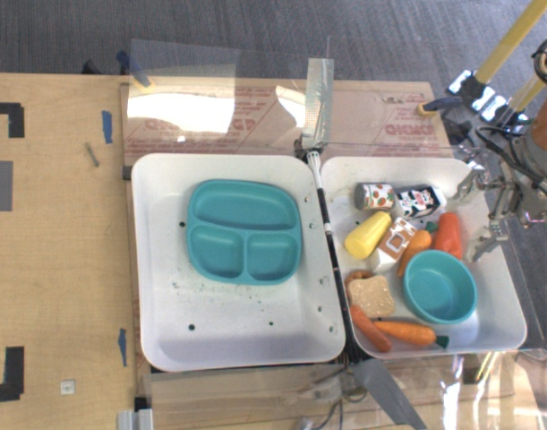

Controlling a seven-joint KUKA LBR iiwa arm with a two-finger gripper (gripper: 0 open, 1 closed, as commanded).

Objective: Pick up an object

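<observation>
The likeliest target is the orange carrot, standing nearly upright in the frame in the right bin, its long axis running top to bottom, just left of the pincer at the bin's right-hand rim. Below it sits a teal bowl; left of it lie a yellow piece, small cartons and a bread slice. The pincer holds nothing that can be made out; how far it gapes I cannot tell. The left bin carries a teal divided plate.

Teal tray, teal bowl, orange carrot
</observation>
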